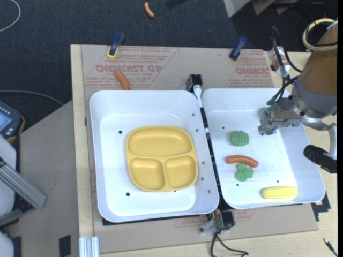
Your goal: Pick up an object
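The right bin (300, 159) holds a round green bumpy toy (239, 138), a red-orange sausage (241, 160), a green broccoli piece (244, 173) just below it, and a yellow corn cob (278, 193) near the front edge. My gripper (268, 125) hangs over the upper part of the right bin, to the right of and slightly above the bumpy green toy. Nothing shows between its tips. The left bin (107, 159) holds a yellow three-compartment plate (161, 158).
An orange sausage (122, 80) lies on the cardboard behind the left bin, and another (149, 9) on the dark floor beyond. Clamps (114, 46) (238, 48) hold the board's far edge. Cables (278, 52) trail by the arm.
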`<act>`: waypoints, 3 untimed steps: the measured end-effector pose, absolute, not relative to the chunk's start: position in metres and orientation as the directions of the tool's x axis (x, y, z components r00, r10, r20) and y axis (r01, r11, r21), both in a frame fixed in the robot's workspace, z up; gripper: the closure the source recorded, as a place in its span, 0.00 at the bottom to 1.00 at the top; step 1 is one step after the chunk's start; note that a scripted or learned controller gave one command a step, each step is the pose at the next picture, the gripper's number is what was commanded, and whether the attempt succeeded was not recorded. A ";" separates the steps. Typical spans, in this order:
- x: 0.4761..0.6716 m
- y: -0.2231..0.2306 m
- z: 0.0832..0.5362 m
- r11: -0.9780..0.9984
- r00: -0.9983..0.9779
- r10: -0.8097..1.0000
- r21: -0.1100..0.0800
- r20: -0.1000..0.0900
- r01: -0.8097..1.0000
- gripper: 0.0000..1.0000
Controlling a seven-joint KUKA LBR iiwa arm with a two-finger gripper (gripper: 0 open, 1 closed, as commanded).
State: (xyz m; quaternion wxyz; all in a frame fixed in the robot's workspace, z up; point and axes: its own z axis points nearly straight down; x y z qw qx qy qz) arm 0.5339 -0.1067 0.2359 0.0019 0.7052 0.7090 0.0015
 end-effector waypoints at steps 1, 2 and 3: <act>0.536 -0.056 0.228 0.005 -0.005 1.000 -0.002 0.002 1.000 1.00; 0.544 -0.011 0.223 0.005 -0.005 1.000 0.000 0.001 1.000 1.00; 0.557 0.039 0.217 0.006 -0.006 1.000 0.002 0.001 1.000 1.00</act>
